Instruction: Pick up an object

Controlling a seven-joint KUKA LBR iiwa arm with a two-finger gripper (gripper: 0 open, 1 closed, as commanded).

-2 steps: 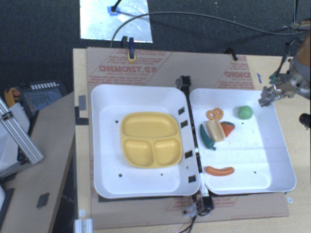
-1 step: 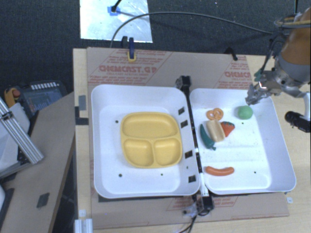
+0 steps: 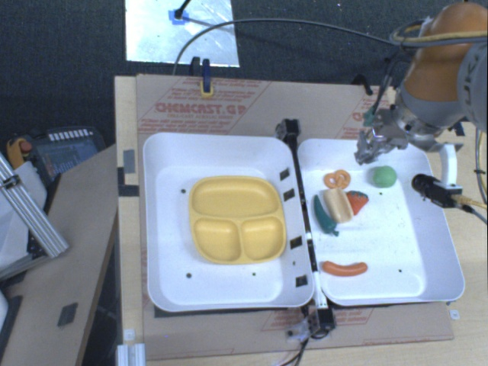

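A sausage [image 3: 345, 268] is seen lying flat near the front of the right bin [image 3: 427, 280], its long axis running left to right, well apart from the other items. Further back, a bun-shaped toy [image 3: 337, 204] is laid with its long axis running front to back, touched on its left by a dark green pepper [image 3: 325, 215] and on its right by a red piece [image 3: 357, 200]; a pretzel [image 3: 336, 179] is placed just behind them and a green ball [image 3: 384, 176] to their right. The gripper [image 3: 367, 152] is held over the bin's back edge, near the ball; nothing is seen between the fingers, and whether they are spread cannot be told. A yellow divided tray [image 3: 233, 218] is carried in the left bin [image 3: 164, 204]. Both bins are set on a cardboard sheet [image 3: 244, 101] over the counter [image 3: 84, 227]. Bare white floor is left along the right bin's right side and front corners.
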